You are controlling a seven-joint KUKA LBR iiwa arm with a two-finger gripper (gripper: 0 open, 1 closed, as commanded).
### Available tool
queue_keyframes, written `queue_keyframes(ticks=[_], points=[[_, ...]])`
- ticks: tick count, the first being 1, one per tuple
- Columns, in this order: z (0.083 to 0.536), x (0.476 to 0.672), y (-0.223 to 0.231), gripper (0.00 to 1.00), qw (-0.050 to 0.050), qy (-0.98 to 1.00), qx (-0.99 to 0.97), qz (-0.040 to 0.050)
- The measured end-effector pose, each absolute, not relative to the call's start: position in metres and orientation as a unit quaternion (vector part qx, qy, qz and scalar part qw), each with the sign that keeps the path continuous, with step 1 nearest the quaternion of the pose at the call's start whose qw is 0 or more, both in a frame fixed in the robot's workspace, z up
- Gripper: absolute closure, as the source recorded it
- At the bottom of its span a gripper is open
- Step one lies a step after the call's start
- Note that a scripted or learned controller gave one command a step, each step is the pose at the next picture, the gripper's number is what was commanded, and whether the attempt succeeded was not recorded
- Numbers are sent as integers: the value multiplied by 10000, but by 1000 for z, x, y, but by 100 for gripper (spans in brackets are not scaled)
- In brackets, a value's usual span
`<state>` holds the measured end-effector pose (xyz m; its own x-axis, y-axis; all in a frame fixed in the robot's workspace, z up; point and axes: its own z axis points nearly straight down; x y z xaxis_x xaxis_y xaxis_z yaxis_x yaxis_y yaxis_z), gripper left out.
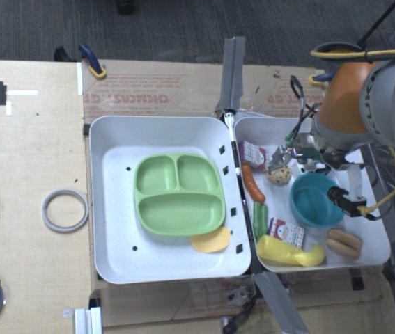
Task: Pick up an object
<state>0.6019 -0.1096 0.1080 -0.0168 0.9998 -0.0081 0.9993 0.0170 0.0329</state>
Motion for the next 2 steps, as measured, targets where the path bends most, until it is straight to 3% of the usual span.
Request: queue_keyframes(ticks=[1,2], points=[[108,602,-110,0,141,7090,7050,98],[191,589,-91,0,2,6345,7729,-10]])
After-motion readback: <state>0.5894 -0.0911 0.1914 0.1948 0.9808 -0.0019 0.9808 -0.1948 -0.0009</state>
